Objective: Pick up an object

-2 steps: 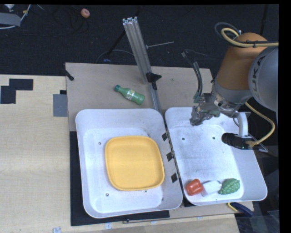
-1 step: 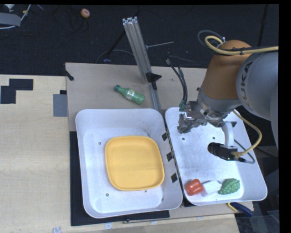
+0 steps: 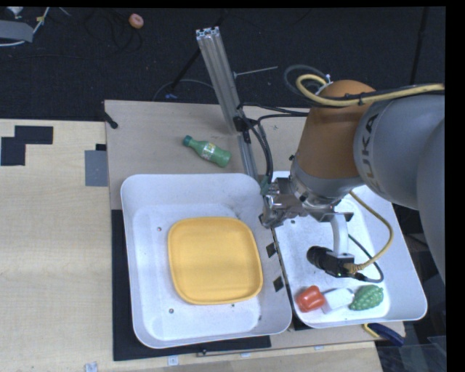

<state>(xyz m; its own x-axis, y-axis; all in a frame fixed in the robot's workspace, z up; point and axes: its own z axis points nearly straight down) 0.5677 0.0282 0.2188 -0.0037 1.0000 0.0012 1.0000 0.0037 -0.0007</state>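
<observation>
Just beside gripper [image 3: 271,216]: plate [image 3: 214,259] (yellow)

yellow plate [image 3: 214,259], red pepper [image 3: 310,297], green bottle [image 3: 206,150], possibly green grapes [image 3: 367,297]

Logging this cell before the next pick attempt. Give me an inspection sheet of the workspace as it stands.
Surface: pale bench bearing a left bin and a right bin, both white, side by side.
Job's things: yellow plate flat in the left bin; red item, white item and green bumpy item in a row at the right bin's near edge.
Clutter: green bottle on its side on the bench, beyond the left bin.
Grippers: gripper over the rims where the bins meet; state cannot be told.
Cables: yellow cable looping above the arm; black cable by the post.
Surroundings: aluminium post behind the bins; dark floor with a small orange thing.
</observation>
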